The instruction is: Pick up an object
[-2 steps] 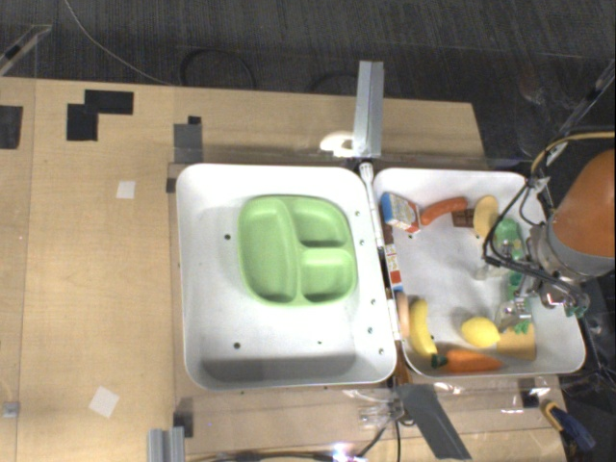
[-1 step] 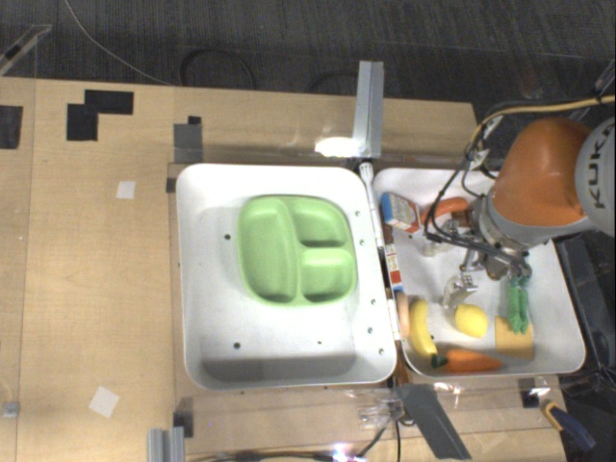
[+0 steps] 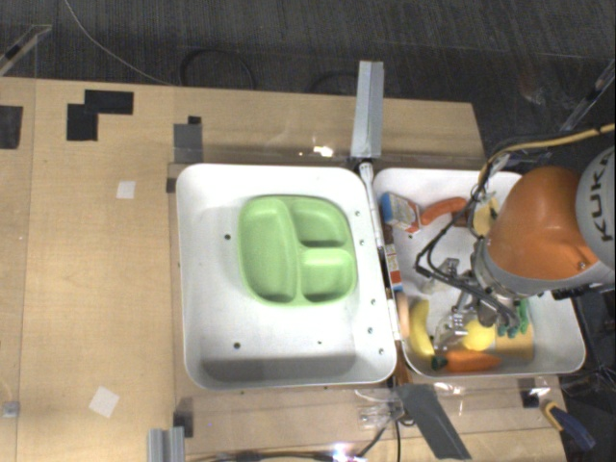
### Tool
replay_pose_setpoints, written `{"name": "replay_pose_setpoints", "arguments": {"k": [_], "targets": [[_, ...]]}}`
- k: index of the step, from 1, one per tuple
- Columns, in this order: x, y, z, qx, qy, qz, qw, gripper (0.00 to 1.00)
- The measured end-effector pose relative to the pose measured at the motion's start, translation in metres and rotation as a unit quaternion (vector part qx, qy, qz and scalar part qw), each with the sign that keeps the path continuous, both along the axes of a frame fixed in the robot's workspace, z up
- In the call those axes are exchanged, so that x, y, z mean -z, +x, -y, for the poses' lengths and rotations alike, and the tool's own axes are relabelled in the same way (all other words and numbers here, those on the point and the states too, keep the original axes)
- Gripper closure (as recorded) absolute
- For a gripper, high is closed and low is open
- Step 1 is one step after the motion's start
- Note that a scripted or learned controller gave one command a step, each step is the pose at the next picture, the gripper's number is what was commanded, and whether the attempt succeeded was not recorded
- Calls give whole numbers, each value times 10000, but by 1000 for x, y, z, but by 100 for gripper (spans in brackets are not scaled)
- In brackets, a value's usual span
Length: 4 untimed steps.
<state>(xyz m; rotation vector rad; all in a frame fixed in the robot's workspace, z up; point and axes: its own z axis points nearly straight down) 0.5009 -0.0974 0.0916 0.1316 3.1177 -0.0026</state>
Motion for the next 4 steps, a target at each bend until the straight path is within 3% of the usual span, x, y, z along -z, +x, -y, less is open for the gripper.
{"name": "replay_pose_setpoints", "arguments": {"k": [1,2,3,4], "targets": [[-19,96,32,456,12,-35,9990,0],[1,25,27,-242,-3,-10,9997,0],[2,90,7,405,17,-28,9992,0],[1,50,20,737,21,-17,9973,0]]}}
